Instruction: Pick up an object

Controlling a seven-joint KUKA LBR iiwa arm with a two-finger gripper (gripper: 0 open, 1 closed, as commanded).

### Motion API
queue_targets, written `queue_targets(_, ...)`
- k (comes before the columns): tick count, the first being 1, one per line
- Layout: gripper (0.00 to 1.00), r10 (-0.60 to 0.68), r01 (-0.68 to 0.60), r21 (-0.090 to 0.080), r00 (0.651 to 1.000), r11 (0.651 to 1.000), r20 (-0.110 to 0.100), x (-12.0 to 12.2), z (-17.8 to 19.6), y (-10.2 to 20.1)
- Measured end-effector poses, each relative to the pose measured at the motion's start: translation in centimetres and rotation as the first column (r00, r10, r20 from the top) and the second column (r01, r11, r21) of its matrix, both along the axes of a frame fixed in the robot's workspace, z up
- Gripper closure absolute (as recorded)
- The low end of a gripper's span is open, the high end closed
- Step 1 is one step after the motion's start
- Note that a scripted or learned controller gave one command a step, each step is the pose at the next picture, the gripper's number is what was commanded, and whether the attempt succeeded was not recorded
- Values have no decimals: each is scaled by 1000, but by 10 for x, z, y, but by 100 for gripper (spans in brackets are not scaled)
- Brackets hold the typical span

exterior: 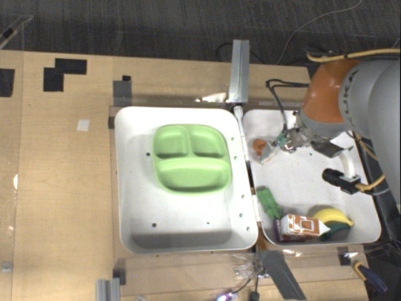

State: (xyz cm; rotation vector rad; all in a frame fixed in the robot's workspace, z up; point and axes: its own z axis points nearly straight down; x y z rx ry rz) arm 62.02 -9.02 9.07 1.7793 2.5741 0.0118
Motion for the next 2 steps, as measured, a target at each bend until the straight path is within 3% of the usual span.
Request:
queue_targets(1, 0, 85, -85, 3, 996, 996, -15, 46, -2, -15)
queue_targets(2, 100, 93, -93, -2, 996, 996, 5, 52, 12, -13)
